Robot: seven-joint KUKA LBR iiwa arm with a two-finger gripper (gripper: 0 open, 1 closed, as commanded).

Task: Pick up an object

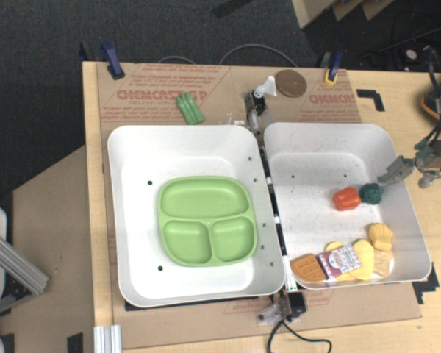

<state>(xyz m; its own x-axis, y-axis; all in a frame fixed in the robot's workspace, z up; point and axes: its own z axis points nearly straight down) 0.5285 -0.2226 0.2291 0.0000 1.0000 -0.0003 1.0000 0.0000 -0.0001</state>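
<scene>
Cardboard (162,94) reads "CHEMCAST" in red, twice; snack packet (341,259) label illegible.

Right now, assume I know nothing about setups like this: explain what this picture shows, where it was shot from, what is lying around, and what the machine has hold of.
One camera fixed above a bench looks down at a slant. Two shallow white bins sit side by side. The left bin holds a green divided plate. The right bin holds a red toy, a dark green toy, and a heap of yellow and orange toy foods by its near edge. The machine is a robot arm reaching in from the right; its hand sits at the right bin's far-right edge, near the green toy. Nothing can be seen between its fingers, so I would not say it holds anything.
</scene>
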